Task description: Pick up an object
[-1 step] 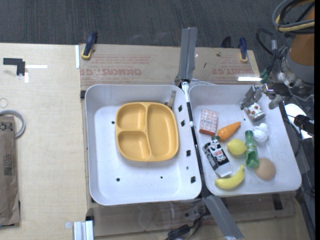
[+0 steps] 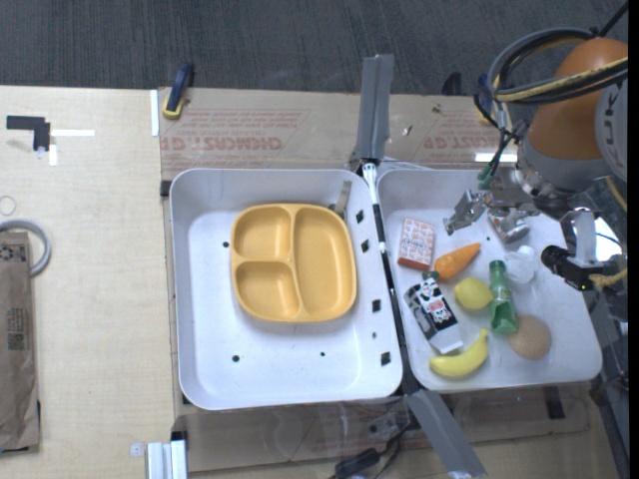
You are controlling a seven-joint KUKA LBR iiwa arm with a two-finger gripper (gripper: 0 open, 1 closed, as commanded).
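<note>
- Nearest the camera, in the right-hand shallow white plastic bin (image 2: 574, 367), a curved yellow banana (image 2: 460, 356) lies at about 6 o'clock, with a round tan ball-like object (image 2: 531, 337) just beside it at 4 o'clock; what that ball is cannot be made out.
- A small black-and-white carton with a cow pattern (image 2: 433, 309) lies slanted at the bin's middle; its print is too small to read.
- A yellow lemon (image 2: 473, 293) sits touching a green plastic bottle (image 2: 501, 296), whose label is unreadable.
- An orange carrot (image 2: 457, 259) lies tilted just above them, beside a flat orange-and-white patterned card box (image 2: 417, 242) at 10 o'clock.
- The jaws (image 2: 488, 213) hang at the bin's 12 o'clock, above the carrot; metal parts blur together, so how far they stand open cannot be told, and nothing shows between them.
- The grey arm's orange band (image 2: 589, 63) is cut off at the right edge, cables looping over it.
- The left white bin (image 2: 190, 297) holds a yellow three-compartment plastic plate (image 2: 294, 262).
- On the surface beyond, cardboard (image 2: 260, 133) bears mirrored red lettering, hard to read.
</note>
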